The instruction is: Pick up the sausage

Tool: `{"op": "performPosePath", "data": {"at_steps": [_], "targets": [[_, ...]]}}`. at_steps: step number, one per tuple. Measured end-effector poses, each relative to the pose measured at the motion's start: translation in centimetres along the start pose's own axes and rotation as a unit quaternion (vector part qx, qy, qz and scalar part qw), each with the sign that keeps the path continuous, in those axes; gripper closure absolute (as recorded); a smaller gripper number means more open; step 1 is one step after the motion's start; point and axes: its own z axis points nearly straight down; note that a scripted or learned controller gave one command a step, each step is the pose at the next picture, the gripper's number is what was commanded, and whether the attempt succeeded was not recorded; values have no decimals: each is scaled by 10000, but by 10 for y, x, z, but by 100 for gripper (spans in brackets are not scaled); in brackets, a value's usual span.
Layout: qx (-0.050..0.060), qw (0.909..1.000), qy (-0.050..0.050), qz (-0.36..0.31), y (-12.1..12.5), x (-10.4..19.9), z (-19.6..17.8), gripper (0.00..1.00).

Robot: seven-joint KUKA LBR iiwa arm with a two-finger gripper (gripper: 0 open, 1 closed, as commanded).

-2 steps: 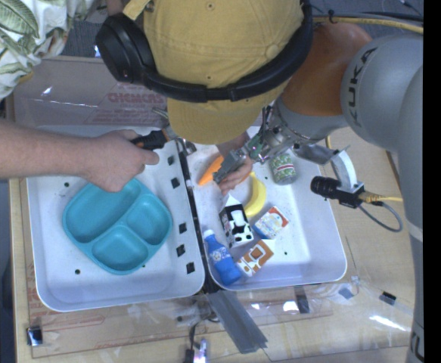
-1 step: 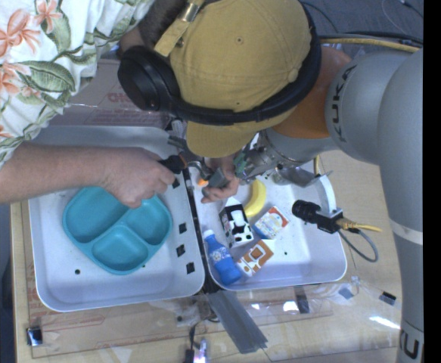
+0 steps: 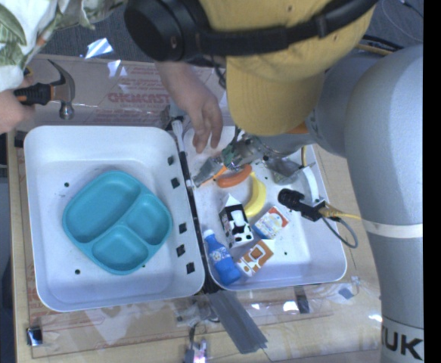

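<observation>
Illumination is bright and even, arriving from overhead. The left bin (image 3: 46, 165) and the right bin (image 3: 327, 259) render close to pure white, with little surface detail on their floors. The blue divided tray (image 3: 116, 221) casts only a soft, narrow shadow on the bin floor. Glare appears on the clear plastic sheet (image 3: 129, 89) behind the bins and on the grey arm housing (image 3: 390, 150). The yellow arm section (image 3: 281, 44) near the lens is out of focus. Overall sharpness is moderate; small items look slightly soft.

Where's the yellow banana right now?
In the camera view, the curved yellow banana lies in the right white bin, toward its upper middle, just above the black-and-white box.
</observation>
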Motion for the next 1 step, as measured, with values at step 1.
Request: {"op": "performPosePath", "data": {"at_steps": [1], "targets": [[166, 9942, 31, -1064, 15, -90, 54, 0]]}}
